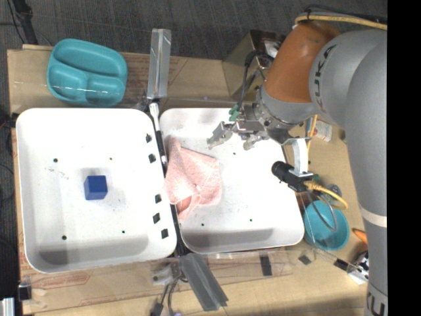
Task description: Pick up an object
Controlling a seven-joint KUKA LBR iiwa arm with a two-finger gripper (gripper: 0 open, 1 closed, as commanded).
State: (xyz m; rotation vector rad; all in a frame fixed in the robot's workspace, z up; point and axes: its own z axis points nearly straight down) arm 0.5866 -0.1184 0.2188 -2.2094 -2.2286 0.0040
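I am hovering my pincer [230,137] — spread, gripping nothing — just up-right of the pink cloth [192,180], which is trailing down-left.

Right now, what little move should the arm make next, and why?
Probably ease left and down toward the pink cloth. The gripper sits in the right bin, just up and right of the crumpled cloth, with nothing between its fingers; the cloth is nearest.
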